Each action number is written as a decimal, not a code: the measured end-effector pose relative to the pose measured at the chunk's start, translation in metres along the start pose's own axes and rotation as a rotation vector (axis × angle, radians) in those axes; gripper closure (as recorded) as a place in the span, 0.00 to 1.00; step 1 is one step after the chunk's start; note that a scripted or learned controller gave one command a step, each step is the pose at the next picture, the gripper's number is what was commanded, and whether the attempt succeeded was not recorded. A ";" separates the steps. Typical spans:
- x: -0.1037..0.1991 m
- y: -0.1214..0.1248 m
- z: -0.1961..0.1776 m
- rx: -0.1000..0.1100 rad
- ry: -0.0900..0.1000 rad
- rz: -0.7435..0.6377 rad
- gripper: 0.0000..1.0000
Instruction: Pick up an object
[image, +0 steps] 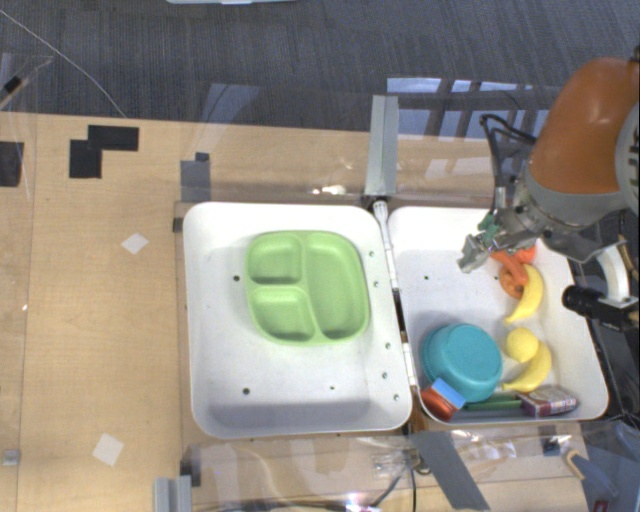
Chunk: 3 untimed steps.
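The hand (487, 245) hangs in the upper part of the right bin (440, 290), at the frame's right. Its fingers look spread, with nothing between them.

Just beside it, lower right, lies an orange toy (513, 272), touching a banana (527, 296). A second banana (531, 360), a teal bowl (463, 360) and a purple pack (548, 403) crowd the bin's lower right corner.

The likely trouble is closing on bare floor, short of the orange toy, since the tips sit to its left. Nudging the toy against the banana could also spoil the grip.
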<state>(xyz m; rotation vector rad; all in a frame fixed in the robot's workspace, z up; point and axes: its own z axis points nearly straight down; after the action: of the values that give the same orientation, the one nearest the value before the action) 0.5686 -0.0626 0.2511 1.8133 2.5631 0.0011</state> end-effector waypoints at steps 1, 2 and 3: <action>-0.062 0.041 -0.061 -0.010 -0.006 0.008 1.00; 0.011 -0.069 0.004 0.000 0.001 -0.064 1.00; 0.077 -0.054 0.021 -0.003 0.001 -0.017 1.00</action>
<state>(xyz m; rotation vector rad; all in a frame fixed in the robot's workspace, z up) 0.4923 -0.0075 0.2295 1.7910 2.5779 0.0057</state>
